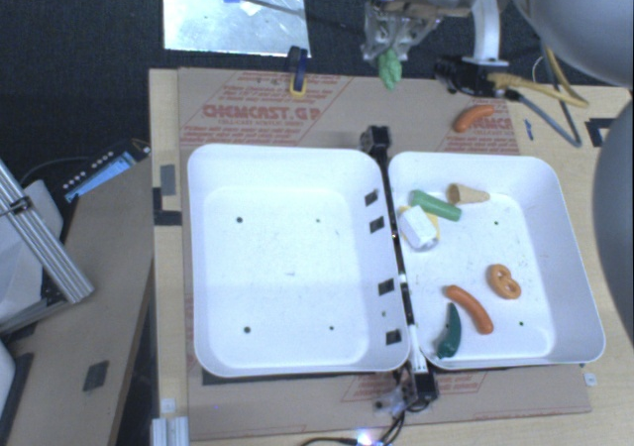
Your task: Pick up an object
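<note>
Hanging above the far edge of the surface [248, 107], the fingers [388, 50] pinch a small green piece [391, 68], lifted clear of both bins. The right bin [565, 236] holds a green stick [436, 206] and a tan cone [467, 194] near its far edge, a white block [417, 227], a pretzel [503, 281], a sausage [469, 307] and a dark green pepper [450, 333] near its front. Another sausage [475, 118] lies on the surface beyond it.
</note>
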